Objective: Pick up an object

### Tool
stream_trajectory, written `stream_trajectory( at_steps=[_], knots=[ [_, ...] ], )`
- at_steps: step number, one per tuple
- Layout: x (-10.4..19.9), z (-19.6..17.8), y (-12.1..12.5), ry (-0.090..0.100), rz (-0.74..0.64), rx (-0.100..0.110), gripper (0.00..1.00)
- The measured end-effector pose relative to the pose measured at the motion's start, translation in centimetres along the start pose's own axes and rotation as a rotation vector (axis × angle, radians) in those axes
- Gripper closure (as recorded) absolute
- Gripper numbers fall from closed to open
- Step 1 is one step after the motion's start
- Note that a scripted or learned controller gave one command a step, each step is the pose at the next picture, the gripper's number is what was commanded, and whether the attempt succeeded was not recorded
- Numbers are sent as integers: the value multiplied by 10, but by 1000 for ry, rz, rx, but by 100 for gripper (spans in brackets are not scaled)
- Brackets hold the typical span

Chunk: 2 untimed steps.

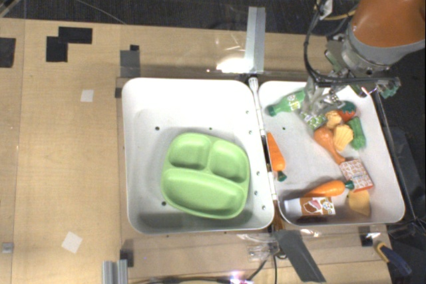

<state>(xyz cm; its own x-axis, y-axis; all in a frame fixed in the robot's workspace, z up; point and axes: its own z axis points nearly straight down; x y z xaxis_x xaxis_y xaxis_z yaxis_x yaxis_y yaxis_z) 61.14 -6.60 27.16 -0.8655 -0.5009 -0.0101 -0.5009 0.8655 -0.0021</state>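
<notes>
Camera view gave you the arm as the largest thing, reaching in from the right and hanging over the top of the right bin, presumably because that bin held all the loose pickable things; the left bin carried just a green divided tray, lying flat near its middle, too broad to be a likely target; along the right bin's lower edge lay a brown sauce bottle on its side, its long axis running left to right with the orange cap end up toward the right; beside the divider a toy carrot lay nearly parallel to that wall, tip pointing down; under the gripper sat a crowded heap of small toy foods, and just left of it a green bottle lay tilted, pointing left and slightly down; you would judge the gripper was set low over that heap to take one piece, though whether its fingers were spread or pressed together you could not tell, and nothing showed between them.
</notes>
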Motion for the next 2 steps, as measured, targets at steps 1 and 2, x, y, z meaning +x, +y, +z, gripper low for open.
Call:
stream_trajectory(
  at_steps=[1, 2],
  knots=[
    [-71, -4, 4, -1, -57, 0, 100],
    [-73, -19, 3, -13, -56, 6, 100]
  ],
)
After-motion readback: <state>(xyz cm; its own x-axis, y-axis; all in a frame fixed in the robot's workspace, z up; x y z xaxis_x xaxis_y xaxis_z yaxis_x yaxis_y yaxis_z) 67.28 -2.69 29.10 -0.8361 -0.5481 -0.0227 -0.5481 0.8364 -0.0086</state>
